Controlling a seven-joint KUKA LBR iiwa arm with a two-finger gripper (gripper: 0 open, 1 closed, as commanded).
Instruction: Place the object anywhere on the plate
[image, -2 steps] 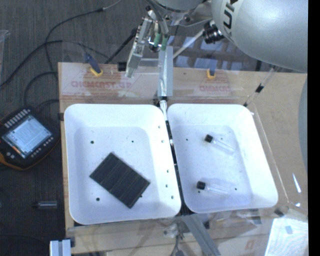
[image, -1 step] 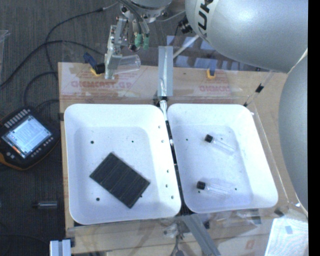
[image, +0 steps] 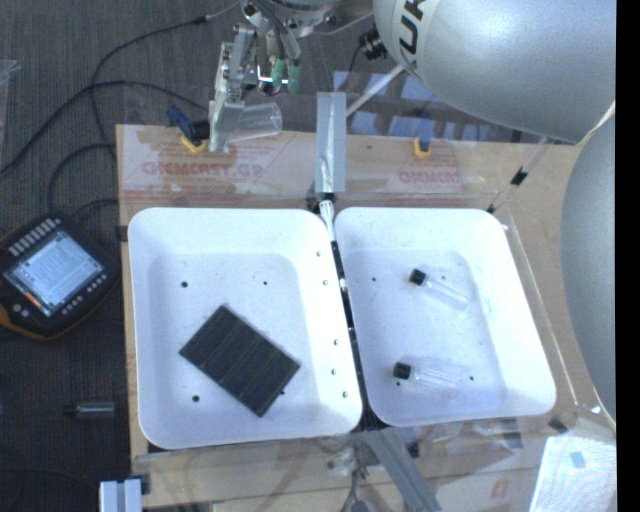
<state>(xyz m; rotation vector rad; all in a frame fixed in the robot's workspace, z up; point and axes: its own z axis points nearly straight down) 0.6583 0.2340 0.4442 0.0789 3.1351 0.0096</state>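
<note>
We see grey arm reaching in from right, wrist raised beyond left white bin (image: 150, 300), jaws (image: 232, 120) pointing down, gripping clear plastic cup (image: 248, 122) above tabletop's far edge. Dark ribbed rectangular plate (image: 240, 360) lies flat in left bin.

Arm housing (image: 500, 60), top of view: dark letter fragments, apparently "U" and part of "K". Cardboard sheet (image: 200, 170) behind the bins: faded reddish print, reversed, not legible.
</note>
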